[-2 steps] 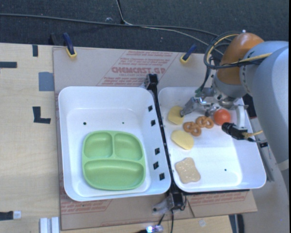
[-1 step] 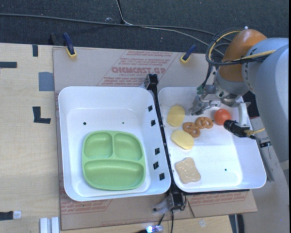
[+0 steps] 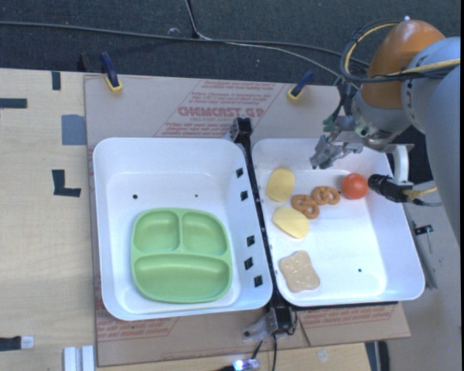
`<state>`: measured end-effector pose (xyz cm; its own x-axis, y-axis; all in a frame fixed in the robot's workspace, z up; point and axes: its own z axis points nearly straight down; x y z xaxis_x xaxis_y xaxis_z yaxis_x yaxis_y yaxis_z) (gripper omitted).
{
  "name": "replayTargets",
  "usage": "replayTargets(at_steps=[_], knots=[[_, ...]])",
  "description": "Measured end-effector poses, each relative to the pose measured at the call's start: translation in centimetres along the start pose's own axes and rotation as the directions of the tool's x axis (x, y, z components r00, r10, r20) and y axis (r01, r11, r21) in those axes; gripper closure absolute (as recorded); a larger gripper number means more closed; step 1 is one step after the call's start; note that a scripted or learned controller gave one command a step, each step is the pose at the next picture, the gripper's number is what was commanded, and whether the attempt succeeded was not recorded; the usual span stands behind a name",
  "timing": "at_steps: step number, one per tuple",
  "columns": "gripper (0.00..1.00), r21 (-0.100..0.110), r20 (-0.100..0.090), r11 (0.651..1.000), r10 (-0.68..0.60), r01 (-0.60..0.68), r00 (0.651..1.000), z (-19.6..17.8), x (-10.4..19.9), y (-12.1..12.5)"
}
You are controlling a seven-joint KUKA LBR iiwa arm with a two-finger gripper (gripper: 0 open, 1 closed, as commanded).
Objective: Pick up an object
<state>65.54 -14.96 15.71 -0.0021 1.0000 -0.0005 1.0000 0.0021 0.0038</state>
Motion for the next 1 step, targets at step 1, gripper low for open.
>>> replayTargets(at_steps=[1], knots=[[1.00, -0.001, 0.001, 1.000, 0.000, 0.000, 1.000, -5.30, 0.03, 0.15]])
